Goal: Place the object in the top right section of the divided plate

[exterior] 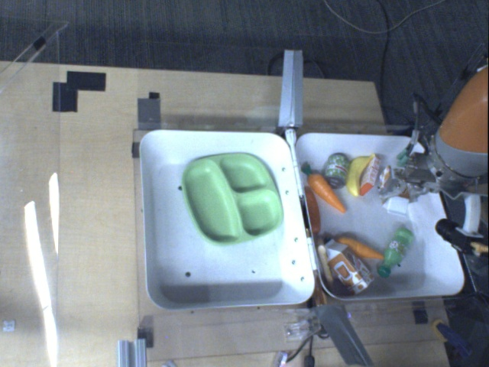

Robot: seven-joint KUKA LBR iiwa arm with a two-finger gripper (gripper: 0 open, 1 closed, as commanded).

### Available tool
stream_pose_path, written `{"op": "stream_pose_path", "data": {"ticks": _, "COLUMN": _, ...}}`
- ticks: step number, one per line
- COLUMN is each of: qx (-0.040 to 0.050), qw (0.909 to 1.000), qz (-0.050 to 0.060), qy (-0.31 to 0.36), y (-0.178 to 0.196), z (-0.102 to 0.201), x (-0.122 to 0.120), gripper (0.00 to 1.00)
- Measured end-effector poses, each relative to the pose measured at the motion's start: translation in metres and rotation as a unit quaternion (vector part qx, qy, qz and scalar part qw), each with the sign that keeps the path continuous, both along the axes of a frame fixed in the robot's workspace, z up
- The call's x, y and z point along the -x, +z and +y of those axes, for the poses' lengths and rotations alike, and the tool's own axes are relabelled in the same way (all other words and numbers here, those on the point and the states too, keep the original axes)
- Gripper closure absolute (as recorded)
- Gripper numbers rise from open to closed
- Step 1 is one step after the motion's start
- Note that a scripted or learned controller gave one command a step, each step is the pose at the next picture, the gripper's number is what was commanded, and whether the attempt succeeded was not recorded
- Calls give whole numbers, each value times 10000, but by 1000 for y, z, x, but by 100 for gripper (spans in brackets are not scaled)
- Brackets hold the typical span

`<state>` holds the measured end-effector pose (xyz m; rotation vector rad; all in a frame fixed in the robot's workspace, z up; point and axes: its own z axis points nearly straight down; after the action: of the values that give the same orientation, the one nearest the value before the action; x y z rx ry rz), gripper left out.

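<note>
The pale green divided plastic plate (232,197) lies alone in the left shallow white bin (164,281), open from above, bare floor around it. The right white bin (443,281) is crowded: orange carrot (326,193), green bottle (394,251), brown packet (348,271), leaving narrow gaps.

A green divided plate (232,196) lies in the left bin (164,281). The right bin (443,281) holds a carrot (327,193), a banana (357,174), a green bottle (394,251) and a brown packet (348,272). The arm (466,121) hangs over its far right corner.
</note>
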<state>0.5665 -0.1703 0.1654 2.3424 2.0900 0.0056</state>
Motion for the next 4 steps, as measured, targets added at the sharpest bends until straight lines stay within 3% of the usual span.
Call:
{"op": "stream_pose_path", "data": {"ticks": 1, "qx": 5, "qw": 9970, "qz": 0, "qy": -774, "y": 40, "z": 57, "x": -36, "gripper": 100}}
{"op": "stream_pose_path", "data": {"ticks": 2, "qx": 0, "qw": 9988, "qz": 6, "qy": -492, "y": 36, "z": 118, "x": -31, "gripper": 100}}
{"op": "stream_pose_path", "data": {"ticks": 3, "qx": 1, "qw": 9994, "qz": 2, "qy": 350, "y": 20, "z": 177, "x": -25, "gripper": 100}}
{"op": "stream_pose_path", "data": {"ticks": 4, "qx": -1, "qw": 9951, "qz": 7, "qy": -992, "y": 20, "z": 191, "x": -51, "gripper": 100}}
